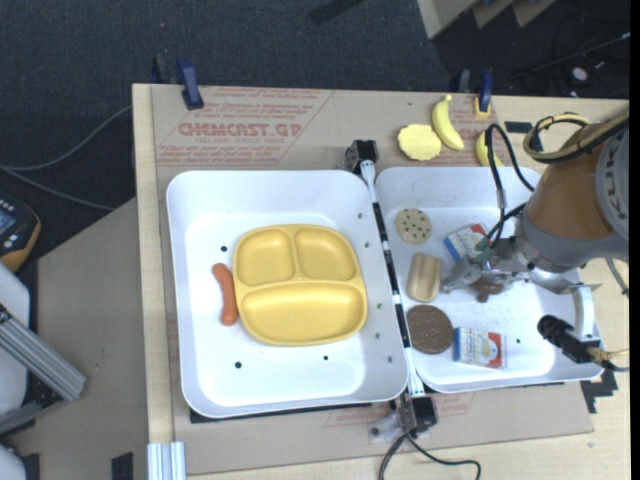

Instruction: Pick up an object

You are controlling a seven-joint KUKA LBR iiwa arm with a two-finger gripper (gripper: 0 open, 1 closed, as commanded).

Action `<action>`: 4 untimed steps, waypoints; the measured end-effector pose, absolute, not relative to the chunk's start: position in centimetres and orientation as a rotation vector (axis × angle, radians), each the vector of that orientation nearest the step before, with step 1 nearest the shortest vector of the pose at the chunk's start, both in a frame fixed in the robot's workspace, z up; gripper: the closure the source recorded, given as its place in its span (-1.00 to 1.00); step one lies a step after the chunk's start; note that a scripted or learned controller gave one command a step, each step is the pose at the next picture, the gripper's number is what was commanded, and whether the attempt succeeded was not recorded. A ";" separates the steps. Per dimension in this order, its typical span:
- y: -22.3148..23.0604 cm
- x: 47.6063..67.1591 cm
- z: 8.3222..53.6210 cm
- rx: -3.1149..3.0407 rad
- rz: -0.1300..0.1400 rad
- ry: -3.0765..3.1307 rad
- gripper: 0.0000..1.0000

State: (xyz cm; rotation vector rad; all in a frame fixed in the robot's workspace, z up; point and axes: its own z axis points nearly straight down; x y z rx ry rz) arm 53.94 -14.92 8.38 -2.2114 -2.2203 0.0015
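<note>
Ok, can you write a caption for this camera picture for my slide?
Robot arm reaches into the right bin of toy food; a yellow plate sits in the left bin.

In the right bin (440, 190) below me lie a round pale cookie with dark chips (412, 226) near the far left corner, a tan oblong bread roll (424, 277) just in front of it, and a flat round brown patty (430, 329) nearer still, hard against the left wall. A small red, white and blue packet (465, 240) sits tilted beside my wrist, and a second small packet in blue, white and red (479, 347) lies flat just right of the patty. In the left bin (200, 208) a yellow three-compartment plate (299, 284) rests face up in the middle, with an orange-red sausage (226, 293) lying lengthwise just off its left edge.
</note>
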 end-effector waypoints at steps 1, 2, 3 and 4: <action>-22.0 61.7 8.5 -2.215 -0.009 -2.216 -1.00; -18.1 66.8 8.5 -2.220 -0.005 -2.232 -1.00; -21.8 65.8 8.6 -2.211 -0.019 -2.216 -1.00; -17.2 66.8 8.5 -2.214 -0.002 -2.227 -1.00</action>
